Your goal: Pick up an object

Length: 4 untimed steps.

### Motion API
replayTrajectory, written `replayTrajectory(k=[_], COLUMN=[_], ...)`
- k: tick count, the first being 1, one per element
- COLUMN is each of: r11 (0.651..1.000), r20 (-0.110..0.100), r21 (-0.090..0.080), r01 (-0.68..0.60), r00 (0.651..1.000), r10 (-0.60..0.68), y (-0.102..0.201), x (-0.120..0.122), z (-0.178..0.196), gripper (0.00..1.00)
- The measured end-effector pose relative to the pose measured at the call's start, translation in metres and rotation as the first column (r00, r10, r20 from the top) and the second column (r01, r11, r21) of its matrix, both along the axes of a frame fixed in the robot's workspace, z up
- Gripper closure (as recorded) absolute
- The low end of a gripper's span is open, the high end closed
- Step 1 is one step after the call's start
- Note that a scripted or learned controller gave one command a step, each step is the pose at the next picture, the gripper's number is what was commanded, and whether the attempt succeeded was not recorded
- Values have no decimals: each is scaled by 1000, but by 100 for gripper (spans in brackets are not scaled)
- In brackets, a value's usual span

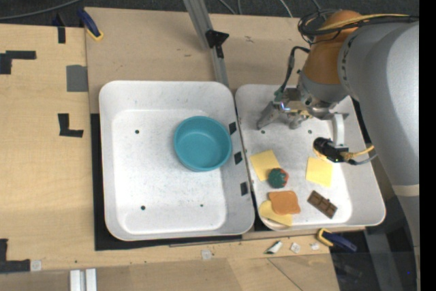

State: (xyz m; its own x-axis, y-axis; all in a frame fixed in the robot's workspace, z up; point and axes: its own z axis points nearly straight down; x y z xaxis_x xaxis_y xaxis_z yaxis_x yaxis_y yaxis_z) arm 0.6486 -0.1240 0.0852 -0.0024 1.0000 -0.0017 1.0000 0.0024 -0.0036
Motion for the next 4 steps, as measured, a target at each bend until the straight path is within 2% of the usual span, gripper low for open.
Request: replayTrajectory(k=[1,4], r11=[1000,1000], r20=[1,7], r21=[1,1], r01=[-1,0], r00=[1000,1000], r10=[1,0], y=[1,-4], x=[1,12], z=[13,141], gripper=[100,100])
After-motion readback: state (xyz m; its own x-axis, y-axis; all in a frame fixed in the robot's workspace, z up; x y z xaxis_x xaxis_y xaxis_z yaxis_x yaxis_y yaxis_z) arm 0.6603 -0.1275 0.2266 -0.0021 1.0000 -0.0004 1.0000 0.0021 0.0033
